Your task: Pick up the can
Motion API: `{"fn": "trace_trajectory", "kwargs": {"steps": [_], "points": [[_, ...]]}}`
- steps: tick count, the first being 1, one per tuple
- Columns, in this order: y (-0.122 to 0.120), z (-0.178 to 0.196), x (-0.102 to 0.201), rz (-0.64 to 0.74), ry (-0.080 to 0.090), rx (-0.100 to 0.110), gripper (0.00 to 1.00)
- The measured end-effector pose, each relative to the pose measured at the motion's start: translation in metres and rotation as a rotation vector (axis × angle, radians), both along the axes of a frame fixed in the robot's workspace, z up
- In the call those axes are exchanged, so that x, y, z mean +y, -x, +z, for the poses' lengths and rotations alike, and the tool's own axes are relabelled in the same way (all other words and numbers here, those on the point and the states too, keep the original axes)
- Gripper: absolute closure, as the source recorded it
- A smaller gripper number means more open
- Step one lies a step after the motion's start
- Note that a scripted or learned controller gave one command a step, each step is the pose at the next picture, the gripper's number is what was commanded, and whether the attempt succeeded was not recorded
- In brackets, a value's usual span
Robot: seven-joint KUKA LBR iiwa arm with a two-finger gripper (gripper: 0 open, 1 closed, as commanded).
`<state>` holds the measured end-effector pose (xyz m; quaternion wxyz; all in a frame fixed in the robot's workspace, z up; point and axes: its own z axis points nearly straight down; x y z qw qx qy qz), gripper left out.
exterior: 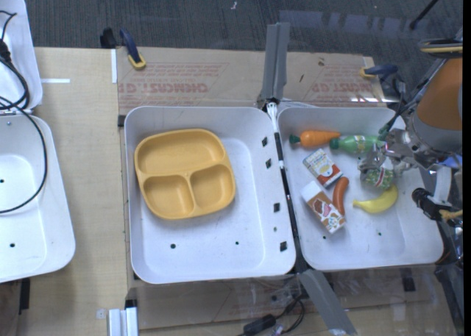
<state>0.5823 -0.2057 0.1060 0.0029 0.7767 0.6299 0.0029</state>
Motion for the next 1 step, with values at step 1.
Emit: {"fn": "trace_trajectory", "kwargs": {"steps": [1], "points": [[0.0170,0.1184,0.0470,-0.026,0.000,0.010,1.00]]}}
